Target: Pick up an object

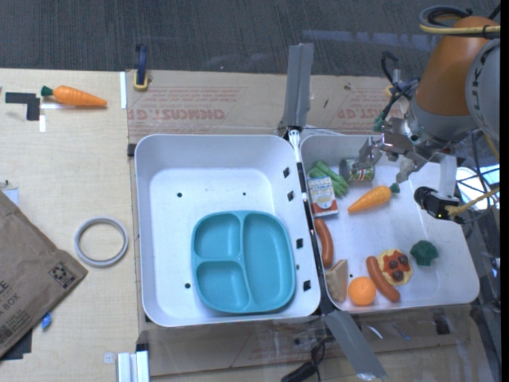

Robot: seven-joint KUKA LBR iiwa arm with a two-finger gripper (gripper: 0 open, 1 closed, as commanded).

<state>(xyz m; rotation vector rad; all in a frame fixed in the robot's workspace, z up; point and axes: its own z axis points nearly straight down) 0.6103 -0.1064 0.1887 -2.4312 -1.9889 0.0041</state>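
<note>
My gripper (386,164) hangs over the back of the right bin (453,293), open, with nothing between its fingers. Just below and in front of it lies an orange toy carrot (370,199). To its left are green pea pods (328,177), a small carton (320,195) and a small greyish object (354,169). Nearer the front lie a sausage (324,241), a second sausage (383,278), an orange (362,291), a pizza slice (395,266), a broccoli floret (424,251) and a bread wedge (338,277).
A teal divided plate (242,261) lies in the left bin (159,213). On the bench at left are another carrot (73,96), a tape ring (101,240) and a cardboard box (28,277). The arm's orange band (449,62) rises at the right.
</note>
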